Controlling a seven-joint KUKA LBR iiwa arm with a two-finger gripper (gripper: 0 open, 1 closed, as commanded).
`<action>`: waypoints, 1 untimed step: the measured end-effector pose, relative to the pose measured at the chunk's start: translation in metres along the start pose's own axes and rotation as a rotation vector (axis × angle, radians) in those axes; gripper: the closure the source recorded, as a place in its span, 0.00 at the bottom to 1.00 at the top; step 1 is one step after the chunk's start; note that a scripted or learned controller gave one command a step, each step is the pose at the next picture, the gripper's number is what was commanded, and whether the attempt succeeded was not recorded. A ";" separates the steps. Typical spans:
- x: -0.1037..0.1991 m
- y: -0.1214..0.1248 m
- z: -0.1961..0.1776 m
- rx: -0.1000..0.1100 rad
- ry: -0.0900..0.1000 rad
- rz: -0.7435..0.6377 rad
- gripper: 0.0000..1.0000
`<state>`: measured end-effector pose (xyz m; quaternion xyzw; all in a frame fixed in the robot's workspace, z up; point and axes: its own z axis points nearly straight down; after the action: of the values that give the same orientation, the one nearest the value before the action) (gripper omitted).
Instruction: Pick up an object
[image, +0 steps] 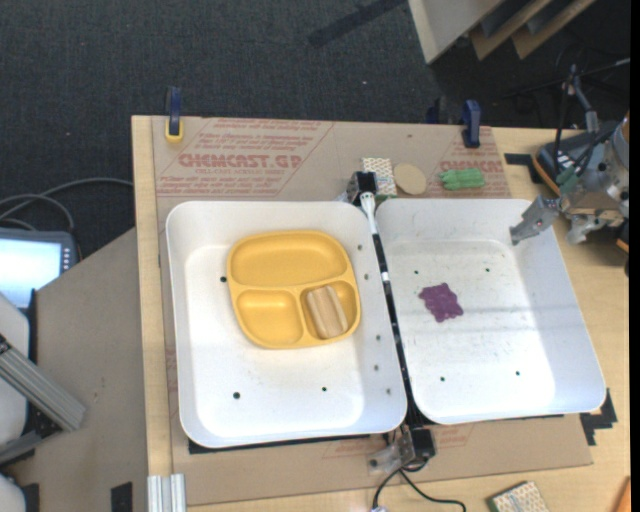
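We see two white bins side by side: left bin (200, 400), right bin (540, 380).

Yellow split plate (290, 288) in left bin. Tan block (324, 311) sits in plate's lower right pocket.

Purple flat thing (440, 301) lies near middle of right bin, alone.

Gripper (530, 222) at right bin's top right corner, well apart from both. Jaws: we cannot tell, too blurry.

Our worries: purple thing looks very flat, so fingers may slide over it. Block sits close to plate walls, so fingers may bump rim and drag plate.
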<state>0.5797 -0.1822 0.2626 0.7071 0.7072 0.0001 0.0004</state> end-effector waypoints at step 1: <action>0.016 0.014 0.104 0.012 0.004 -0.001 0.00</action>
<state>0.5934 -0.1662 0.1583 0.7066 0.7076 -0.0025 -0.0053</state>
